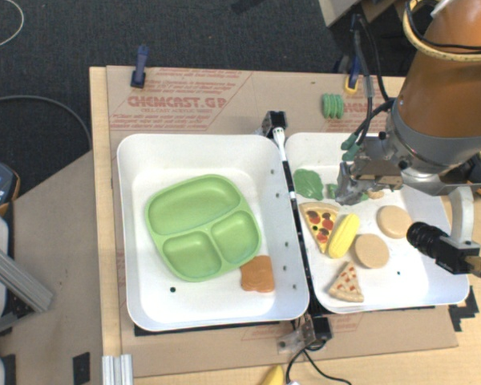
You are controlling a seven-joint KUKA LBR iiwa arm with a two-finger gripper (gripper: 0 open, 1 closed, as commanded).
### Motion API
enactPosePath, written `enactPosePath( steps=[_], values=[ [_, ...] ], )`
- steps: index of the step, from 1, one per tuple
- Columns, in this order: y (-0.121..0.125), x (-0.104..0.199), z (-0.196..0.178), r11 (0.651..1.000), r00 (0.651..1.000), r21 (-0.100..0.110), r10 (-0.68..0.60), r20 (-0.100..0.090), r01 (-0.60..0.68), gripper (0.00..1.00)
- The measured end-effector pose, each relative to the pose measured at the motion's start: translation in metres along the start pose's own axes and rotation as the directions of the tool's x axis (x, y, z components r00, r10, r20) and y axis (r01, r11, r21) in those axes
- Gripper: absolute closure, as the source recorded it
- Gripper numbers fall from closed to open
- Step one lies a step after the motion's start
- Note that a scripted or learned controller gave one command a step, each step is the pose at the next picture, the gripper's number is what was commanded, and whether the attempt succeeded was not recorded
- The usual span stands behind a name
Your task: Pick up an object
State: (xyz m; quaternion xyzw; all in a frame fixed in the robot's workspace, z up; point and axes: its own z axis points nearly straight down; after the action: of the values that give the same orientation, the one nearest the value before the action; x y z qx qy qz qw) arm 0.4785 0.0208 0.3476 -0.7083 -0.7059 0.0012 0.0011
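My gripper (346, 192) hangs low in the right bin (417, 295), just right of a green leaf-shaped piece (308, 184) and above a yellow corn cob (342, 234). Its fingers point down beside the leaf piece, and the grey wrist covers their tips. A pizza slice (317, 217) lies left of the corn. A second pizza slice (347, 284) sits near the bin's front. Two tan round cookies (372, 252) (394, 221) lie to the right. Nothing shows between the fingers.
The left bin (136, 215) holds a green divided tray (202, 226) and an orange toy piece (258, 274). A small green object (332, 106) lies on the board behind the right bin. A black cylinder (437, 245) on the arm juts over the right bin.
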Motion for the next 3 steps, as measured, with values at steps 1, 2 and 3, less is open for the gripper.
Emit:
enactPosePath(
  steps=[1, 2, 3],
  values=[
    [0.0, 0.075, 0.037, 1.0, 1.0, 0.002, -0.009, -0.001, 0.009, 1.0],
    [0.001, 0.072, 0.024, 1.0, 1.0, -0.003, -0.004, -0.001, 0.004, 1.0],
    [0.001, 0.054, -0.164, 1.0, 1.0, -0.022, -0.004, -0.003, 0.004, 1.0]
  ],
)
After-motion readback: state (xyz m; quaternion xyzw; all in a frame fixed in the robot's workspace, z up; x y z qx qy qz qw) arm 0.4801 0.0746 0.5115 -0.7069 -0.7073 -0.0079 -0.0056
